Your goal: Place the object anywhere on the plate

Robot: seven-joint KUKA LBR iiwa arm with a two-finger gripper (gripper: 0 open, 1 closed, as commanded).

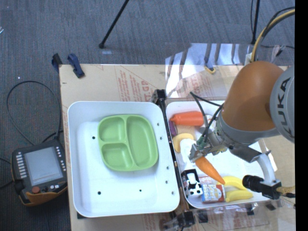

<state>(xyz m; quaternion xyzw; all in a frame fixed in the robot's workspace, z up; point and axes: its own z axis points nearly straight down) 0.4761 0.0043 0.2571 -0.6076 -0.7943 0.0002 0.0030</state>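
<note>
1. Table (110,78) carries two white bins side by side: the left bin (82,186) holds one green plate (129,141) with three compartments, all bare; the right bin (260,203) holds the loose items.

2. Arm (255,102), one, grey with an orange band, reaches in over the right bin and covers much of it.

3. Counted in the right bin: one red-orange long item (188,118) at the far end, one pale yellow curved piece (183,139) just below it, one carrot (210,170), one yellow banana-like piece (237,187), one small printed packet (211,193), one black-and-white tag (191,182).

4. Hand (199,150) sits right at the carrot's upper end — whether it has closed on the carrot or merely touches it, I cannot tell. The carrot slants down over the right bin, well apart from the plate.

5. Risks, as I judge them: a grip on the tapered tip could let the carrot swing or slip out during the carry. The wall between the bins could catch the dangling low end. A release too early would drop it beside the plate — inside the left bin but off target.
</note>
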